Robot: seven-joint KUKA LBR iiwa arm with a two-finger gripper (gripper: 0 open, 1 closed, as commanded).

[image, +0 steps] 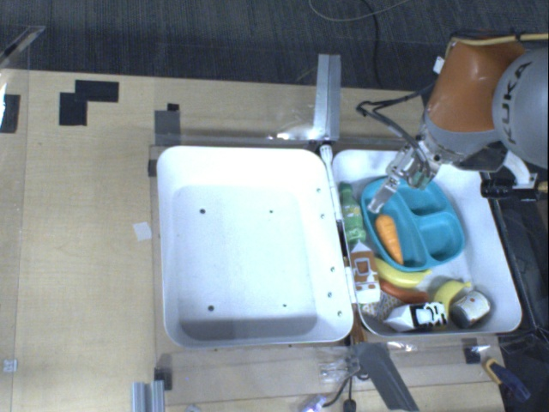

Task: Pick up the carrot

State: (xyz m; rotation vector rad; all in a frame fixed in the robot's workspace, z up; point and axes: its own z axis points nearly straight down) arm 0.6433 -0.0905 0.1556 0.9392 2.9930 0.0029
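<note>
The gripper (403, 178) hung over the far rim of the blue tray (437, 230) in the right bin (506, 273); whether it was open, I could not tell. The carrot (390, 239) lay in the tray's left compartment, toward the bin's left wall. A good pick probably meant descending nearer, centred across its width.

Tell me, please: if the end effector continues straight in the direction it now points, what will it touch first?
Probably the blue divided tray: the end effector points down-left over its upper rim. The carrot lies further along inside the tray's left compartment. Depth is unclear from one view.
</note>
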